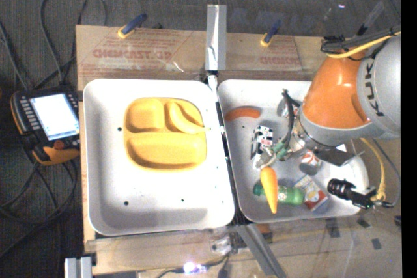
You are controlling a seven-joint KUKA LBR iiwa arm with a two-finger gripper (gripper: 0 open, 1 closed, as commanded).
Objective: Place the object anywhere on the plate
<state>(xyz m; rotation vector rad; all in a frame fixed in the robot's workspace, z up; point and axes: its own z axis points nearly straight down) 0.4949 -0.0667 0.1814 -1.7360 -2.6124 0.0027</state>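
Low in the right shallow white bin (238, 163): the grey two-finger claw (281, 152), open or closed, cannot tell. Just below it, a pointy orange toy carrot (268, 189) across a green plastic bottle (288, 194). Well apart, in the left white bin (98, 192), the yellow plastic plate (166, 133).

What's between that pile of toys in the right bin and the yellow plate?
The raised rims where the two bins meet stand between the toys, such as the carrot, and the yellow plate. The left bin's floor around the plate looks bare, so a lift over the rims should do.
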